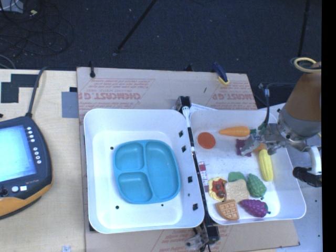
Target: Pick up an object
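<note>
The right bin (294, 206) holds toy food: an orange carrot (234, 132), a red round piece (206, 140), a yellow corn cob (266, 165), a purple piece (244, 148), green vegetables (255, 185), a pizza slice (217, 188), a tan cracker (237, 190), a waffle (228, 210) and purple grapes (254, 208). My gripper (257, 142) is low in this bin, right beside the purple piece and just above the corn's top end. The wrist hides how it meets the purple piece.
The left bin (100, 140) holds a blue divided plate (146, 171). A tablet-like pendant (21, 161) lies on the bench at the far left. The arm's grey and orange body (304, 104) hangs over the right bin's far right corner.
</note>
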`<state>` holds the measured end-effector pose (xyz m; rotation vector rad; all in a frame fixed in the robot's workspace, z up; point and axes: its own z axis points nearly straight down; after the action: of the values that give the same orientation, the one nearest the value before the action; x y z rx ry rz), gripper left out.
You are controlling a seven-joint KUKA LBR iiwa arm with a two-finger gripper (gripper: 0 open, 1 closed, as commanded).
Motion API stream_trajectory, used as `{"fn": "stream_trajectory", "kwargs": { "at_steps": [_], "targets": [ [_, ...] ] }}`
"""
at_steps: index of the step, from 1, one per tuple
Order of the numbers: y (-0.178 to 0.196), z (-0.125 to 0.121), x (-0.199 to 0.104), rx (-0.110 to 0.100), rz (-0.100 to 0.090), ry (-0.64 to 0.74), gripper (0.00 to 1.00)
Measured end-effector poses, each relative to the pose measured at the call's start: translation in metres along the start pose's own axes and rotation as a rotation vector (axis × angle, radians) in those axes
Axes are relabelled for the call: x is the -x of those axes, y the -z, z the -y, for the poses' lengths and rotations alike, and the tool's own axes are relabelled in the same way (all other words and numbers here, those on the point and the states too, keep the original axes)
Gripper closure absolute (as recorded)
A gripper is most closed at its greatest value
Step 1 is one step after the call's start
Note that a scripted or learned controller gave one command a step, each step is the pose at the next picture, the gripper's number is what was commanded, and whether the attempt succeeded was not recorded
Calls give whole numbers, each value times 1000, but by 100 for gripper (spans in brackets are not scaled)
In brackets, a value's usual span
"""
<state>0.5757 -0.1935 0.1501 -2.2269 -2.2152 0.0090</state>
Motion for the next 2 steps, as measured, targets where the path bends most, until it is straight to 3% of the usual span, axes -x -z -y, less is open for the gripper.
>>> {"fn": "stream_trajectory", "kwargs": {
  "at_steps": [1,2],
  "targets": [
    [-50,39,8,9,-16,15,0],
    [-61,-62,-28,11,-4,13,0]
  ]
}}
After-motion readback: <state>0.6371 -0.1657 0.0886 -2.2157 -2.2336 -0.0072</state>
